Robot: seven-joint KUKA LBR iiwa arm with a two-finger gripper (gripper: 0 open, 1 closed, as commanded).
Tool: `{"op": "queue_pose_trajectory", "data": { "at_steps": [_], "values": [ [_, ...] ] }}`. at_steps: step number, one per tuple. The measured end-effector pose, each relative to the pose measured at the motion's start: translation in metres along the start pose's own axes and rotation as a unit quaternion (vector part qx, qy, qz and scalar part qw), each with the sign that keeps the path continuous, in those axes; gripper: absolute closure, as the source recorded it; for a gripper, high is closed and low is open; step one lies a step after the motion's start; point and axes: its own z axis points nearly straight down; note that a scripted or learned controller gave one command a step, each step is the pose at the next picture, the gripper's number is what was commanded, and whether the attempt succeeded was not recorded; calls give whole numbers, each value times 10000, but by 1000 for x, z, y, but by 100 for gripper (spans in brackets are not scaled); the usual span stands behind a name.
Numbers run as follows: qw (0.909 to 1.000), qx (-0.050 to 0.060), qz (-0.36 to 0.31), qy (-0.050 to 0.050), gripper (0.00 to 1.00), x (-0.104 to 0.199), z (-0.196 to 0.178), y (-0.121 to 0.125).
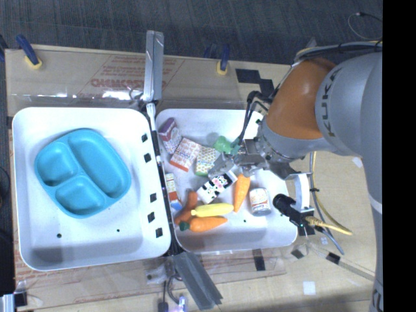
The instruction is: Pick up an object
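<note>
Gripper [239, 156] sits low in right bin [195, 119], w/ orange carrot [241, 192] just below it and green item [223, 144] beside; jaw state can't tell, wrist blocks it. 2nd carrot [208, 223] + yellow piece [212, 209] near front wall. Left bin [26, 122]: blue divided tray [82, 171].

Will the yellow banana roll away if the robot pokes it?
Probably not far. The yellow banana is curved, so it would likely spin or rock rather than roll. A carrot lies right beside it and could stop it. It looks smooth and shiny like plastic, so it may slip from the pincer.
</note>
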Motion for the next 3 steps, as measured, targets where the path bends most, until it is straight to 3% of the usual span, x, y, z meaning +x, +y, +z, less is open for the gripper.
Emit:
{"op": "queue_pose_trajectory", "data": {
  "at_steps": [1,2,3],
  "values": [
    [9982,-103,-592,-8,0,-51,86,19],
    [9932,-193,-1149,1,0,-77,93,4],
    [9904,-97,-1379,-23,0,-59,101,67]
  ]
}}
